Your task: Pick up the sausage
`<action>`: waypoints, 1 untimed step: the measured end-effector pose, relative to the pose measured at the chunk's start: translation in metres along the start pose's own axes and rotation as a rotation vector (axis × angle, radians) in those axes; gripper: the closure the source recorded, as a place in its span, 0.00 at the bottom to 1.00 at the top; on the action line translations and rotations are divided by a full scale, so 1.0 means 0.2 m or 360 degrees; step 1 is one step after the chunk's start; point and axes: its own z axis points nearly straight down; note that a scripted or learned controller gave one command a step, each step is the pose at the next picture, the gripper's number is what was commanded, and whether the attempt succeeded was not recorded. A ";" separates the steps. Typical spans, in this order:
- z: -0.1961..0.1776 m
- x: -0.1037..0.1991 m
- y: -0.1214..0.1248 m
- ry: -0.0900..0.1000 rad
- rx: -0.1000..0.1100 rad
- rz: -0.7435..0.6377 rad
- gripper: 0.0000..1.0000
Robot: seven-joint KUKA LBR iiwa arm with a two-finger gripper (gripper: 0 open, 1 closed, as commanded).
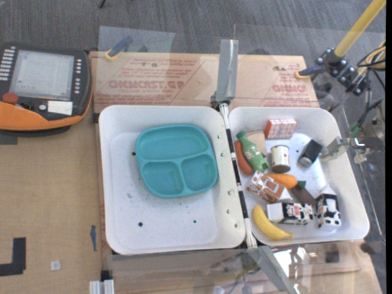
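Observation:
The sausage [242, 158] is a reddish-orange stick lying along the left wall of the right bin [349, 182], running roughly front to back. A green bottle [253, 152] lies against its right side and covers part of its upper end. Just in front of its lower end sits a brown and white patterned pack [266, 187].
The right bin also holds a red and white box [280, 128], a can [280, 158], a black cylinder [310, 152], a carrot [285, 180], a banana [270, 225] and two cow-patterned cartons [297, 212]. The left bin [116, 182] holds a teal divided plate [176, 161].

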 end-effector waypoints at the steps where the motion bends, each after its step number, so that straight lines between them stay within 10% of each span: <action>1: 0.54 0.18 0.33 -0.0003 -0.0003 0.0121 0.00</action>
